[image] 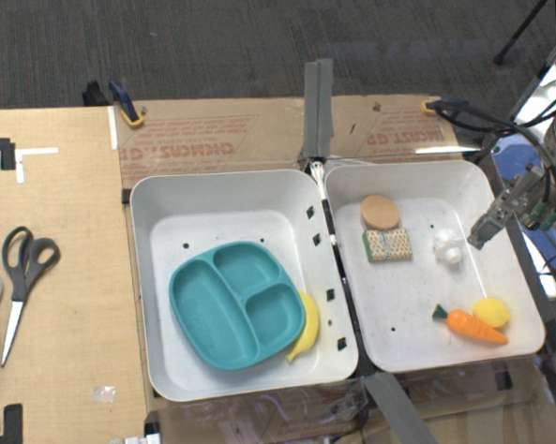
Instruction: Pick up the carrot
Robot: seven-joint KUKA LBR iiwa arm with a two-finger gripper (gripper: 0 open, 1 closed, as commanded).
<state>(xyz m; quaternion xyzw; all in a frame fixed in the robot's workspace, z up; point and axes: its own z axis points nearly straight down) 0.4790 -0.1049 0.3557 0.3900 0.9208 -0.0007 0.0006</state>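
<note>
Beside the carrot's bin, in the left white bin, a teal divided plate lies with a banana tucked against its right edge. Across the divider, in the right white bin, a round tan cookie-like disc sits just above a patterned block, and a small white lump rests further right. The carrot lies near the bin's front right corner, green stub pointing left, with a lemon touching its upper right side. I judge it a light, stiff, smooth plastic toy, likely to slip, so I would close across its thick middle, clear of the lemon. My gripper hangs above the carrot at the bin's right wall; from this angle I cannot tell how it is set.
</note>
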